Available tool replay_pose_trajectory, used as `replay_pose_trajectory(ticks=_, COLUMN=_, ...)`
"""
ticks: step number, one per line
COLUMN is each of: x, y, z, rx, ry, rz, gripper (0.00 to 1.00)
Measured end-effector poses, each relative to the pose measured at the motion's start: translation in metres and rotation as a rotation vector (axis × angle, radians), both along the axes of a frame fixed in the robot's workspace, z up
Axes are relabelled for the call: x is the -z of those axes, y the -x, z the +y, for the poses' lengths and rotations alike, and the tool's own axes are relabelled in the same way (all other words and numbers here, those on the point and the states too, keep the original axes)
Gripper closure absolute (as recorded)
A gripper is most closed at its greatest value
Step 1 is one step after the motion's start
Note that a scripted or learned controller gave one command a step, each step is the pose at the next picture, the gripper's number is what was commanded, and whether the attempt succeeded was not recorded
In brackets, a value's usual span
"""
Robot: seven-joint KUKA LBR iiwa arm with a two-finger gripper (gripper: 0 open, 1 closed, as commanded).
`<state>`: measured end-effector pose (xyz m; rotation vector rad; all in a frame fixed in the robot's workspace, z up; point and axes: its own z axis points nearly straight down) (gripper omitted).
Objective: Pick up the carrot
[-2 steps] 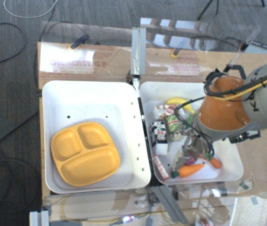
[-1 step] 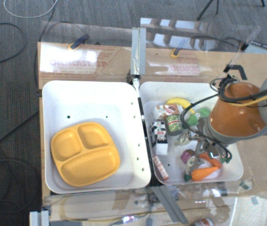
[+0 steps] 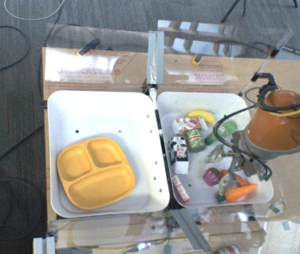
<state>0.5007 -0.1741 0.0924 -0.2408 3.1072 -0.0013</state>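
End effector [image 3: 230, 164] above one carrot [image 3: 241, 192], one banana [image 3: 201, 115].

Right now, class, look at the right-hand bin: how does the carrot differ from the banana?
Colour: the carrot is orange with a green end; the banana is yellow.
Place: the carrot lies at the near right corner of the right bin; the banana lies near the far wall.
Shape: the carrot is fairly straight and tapered; the banana curves.
Neighbours: the carrot lies just below the pincer; the banana lies farther from it.
Both are long toy foods in one bin.
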Motion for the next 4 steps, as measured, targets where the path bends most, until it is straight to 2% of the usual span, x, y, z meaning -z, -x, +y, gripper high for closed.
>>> replay_pose_trajectory(ticks=1, x=0.000, y=-0.002, z=-0.047, rx=-0.242, ry=0.009, rz=0.001, gripper=0.00)
replay_pose_trajectory(ticks=3, x=0.000, y=-0.002, z=-0.047, rx=-0.242, ry=0.009, rz=0.001, gripper=0.00)
replay_pose_trajectory(ticks=4, x=0.002, y=-0.016, z=-0.049, rx=-0.252, ry=0.005, rz=0.018, gripper=0.00)
